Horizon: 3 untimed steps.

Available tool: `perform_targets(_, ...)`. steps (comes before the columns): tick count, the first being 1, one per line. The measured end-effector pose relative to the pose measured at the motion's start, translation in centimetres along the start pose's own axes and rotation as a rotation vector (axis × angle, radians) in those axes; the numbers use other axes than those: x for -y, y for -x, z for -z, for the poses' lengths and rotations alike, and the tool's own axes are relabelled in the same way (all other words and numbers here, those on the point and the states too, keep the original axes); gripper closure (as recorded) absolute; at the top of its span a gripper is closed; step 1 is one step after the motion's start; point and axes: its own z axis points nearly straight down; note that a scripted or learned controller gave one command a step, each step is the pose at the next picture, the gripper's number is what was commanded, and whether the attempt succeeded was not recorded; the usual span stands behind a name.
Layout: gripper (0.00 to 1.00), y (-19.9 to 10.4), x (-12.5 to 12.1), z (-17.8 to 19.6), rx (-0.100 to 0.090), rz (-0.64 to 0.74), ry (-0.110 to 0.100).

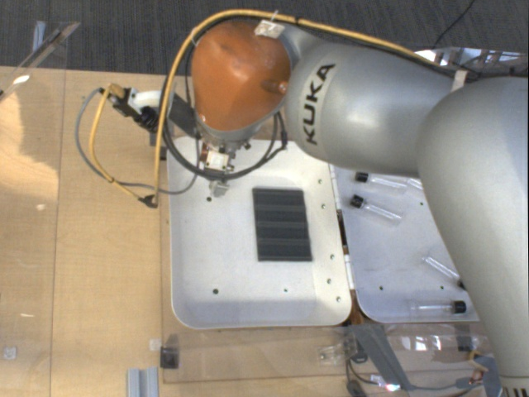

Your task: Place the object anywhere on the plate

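Two shallow white bins sit side by side on the wooden table (83, 246); the left bin (215, 263) holds a dark, ribbed rectangular plate (282, 223) lying flat near its middle, its long side running away from the camera; the rest of that bin's floor shows bare white with a few small dark dots. The right bin (397, 255) holds several clear tubes with black caps; two capped tubes (372, 207) lie near its far left part, close to the wall shared with the left bin; another capped tube (436, 307) lies near its front edge; one more clear tube (438, 267) lies between them, tilted. The grey arm (388, 114) reaches in from the right over the right bin; its orange band (240, 69) sits above the far edge of the left bin; the hand (218, 162) hangs below it over that bin's far left corner, well apart from the plate; its small size and the steep angle leave its grasp impossible to tell; nothing can be made out in it. Yellow and black cables (107, 151) loop over the table to the left of the bin.
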Motion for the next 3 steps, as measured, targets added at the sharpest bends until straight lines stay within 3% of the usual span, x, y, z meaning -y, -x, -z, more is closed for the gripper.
perform_targets(1,1.00,4.0,-0.8,-2.8,-0.013,0.002,-0.004)
perform_targets(2,1.00,0.5,-0.4,20.0,-0.008,0.001,-0.004)
perform_targets(3,1.00,0.9,-3.6,2.5,-0.001,-0.011,0.001)
